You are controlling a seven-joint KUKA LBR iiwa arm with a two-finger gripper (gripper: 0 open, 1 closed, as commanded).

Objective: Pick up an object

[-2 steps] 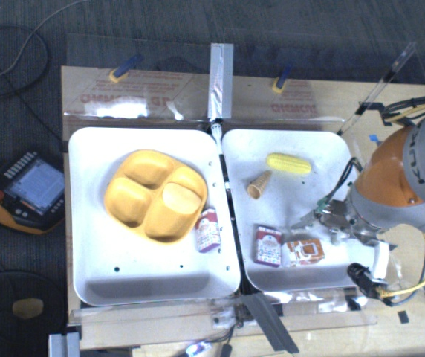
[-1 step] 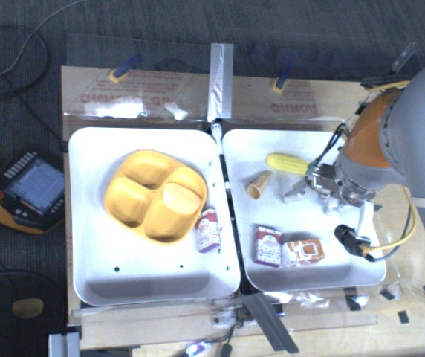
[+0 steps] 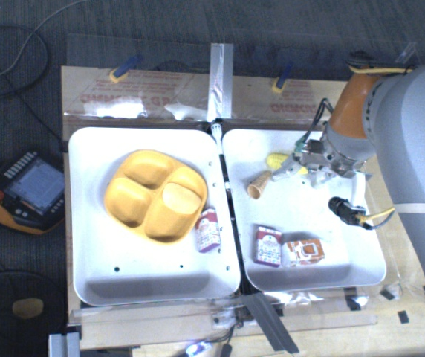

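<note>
Dark carpet around bench (image 3: 79, 88); gripper (image 3: 302, 160) low in right bin (image 3: 361, 270), finger state impossible to tell, cone (image 3: 260, 183) just left of it, long axis slanting toward gripper, yellow piece (image 3: 276, 160) alongside.

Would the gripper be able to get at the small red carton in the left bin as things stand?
Probably yes. The small red carton lies open from above beside the yellow tray, but the gripper is over the right bin and must cross the divider.

Bare floor lies mid right bin (image 3: 310, 277) between the cone (image 3: 260, 184) and two cartons (image 3: 287, 250).
</note>
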